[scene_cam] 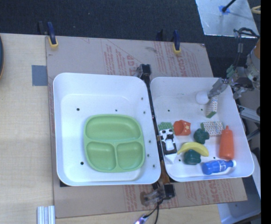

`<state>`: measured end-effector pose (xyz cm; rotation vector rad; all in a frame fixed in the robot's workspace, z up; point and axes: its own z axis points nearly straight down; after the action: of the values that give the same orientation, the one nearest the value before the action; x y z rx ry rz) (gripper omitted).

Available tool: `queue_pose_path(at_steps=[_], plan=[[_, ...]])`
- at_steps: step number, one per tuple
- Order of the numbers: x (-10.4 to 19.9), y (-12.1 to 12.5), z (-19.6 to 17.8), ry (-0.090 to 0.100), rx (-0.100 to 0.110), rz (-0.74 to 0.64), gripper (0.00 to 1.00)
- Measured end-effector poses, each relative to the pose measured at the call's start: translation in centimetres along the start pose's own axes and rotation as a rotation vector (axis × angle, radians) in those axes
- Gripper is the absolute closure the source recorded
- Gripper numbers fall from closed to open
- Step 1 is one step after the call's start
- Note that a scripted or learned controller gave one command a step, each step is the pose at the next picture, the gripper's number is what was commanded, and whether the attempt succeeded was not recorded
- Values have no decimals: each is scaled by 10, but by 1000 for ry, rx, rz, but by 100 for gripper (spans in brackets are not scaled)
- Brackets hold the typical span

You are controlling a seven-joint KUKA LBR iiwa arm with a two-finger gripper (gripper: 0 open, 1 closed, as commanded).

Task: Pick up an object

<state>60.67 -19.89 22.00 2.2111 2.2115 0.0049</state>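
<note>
Target obj.: patterned block (211, 107), upper right bin (172, 90), approx. under gripper (215, 88). Fingers' state: cannot tell (too small, blurred). Risk: white ball (201, 97) just beside it may deflect the fingers, causing a missed grasp.

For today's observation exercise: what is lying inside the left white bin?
Inside the left white bin lies one green divided tray with three compartments, flat on the floor. A few small dark dots mark the bare floor around it. Whatever is beneath the tray is covered.
</note>
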Motion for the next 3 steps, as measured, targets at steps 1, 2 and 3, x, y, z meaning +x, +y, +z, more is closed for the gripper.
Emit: queue_pose_path(at_steps=[1, 2, 3], plan=[[35, -63, 112, 5, 4, -4, 0], [-13, 28, 127, 3, 5, -7, 0], [15, 49, 128, 8, 12, -7, 0]])
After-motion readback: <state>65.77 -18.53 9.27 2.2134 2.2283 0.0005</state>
